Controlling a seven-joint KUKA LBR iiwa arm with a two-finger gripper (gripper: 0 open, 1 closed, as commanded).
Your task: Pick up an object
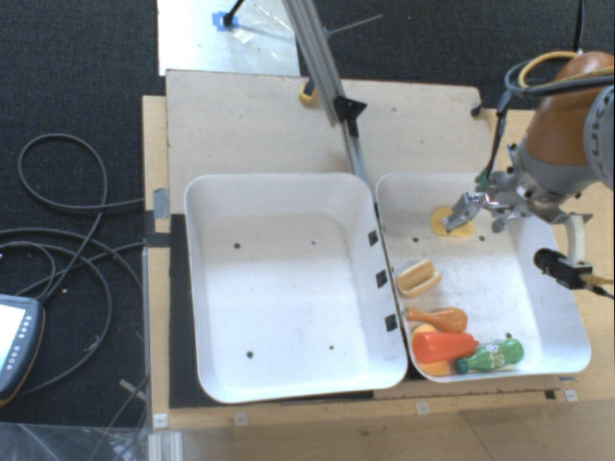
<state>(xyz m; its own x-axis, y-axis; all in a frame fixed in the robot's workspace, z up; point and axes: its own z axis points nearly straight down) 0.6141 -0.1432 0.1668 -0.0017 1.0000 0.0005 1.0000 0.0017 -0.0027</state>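
My gripper (pixel 480 216) hangs over the far part of the right bin (pixel 562 329), its two fingers spread open with nothing between them. Its left fingertip (pixel 460 211) is right over a flat yellow piece (pixel 449 224) lying on the bin floor; whether they touch I cannot tell. Nearer the front lie a hot dog bun (pixel 419 278), an orange drumstick (pixel 438 318), a red-orange block (pixel 442 345) and a green bottle (pixel 491 355) on its side.
The left bin (pixel 207 257) stands beside the right one, and their walls meet at a ridge with black clips (pixel 381 279). A slanted metal pole (pixel 322 60) crosses the back of the bench. Cables lie on the floor to the left.
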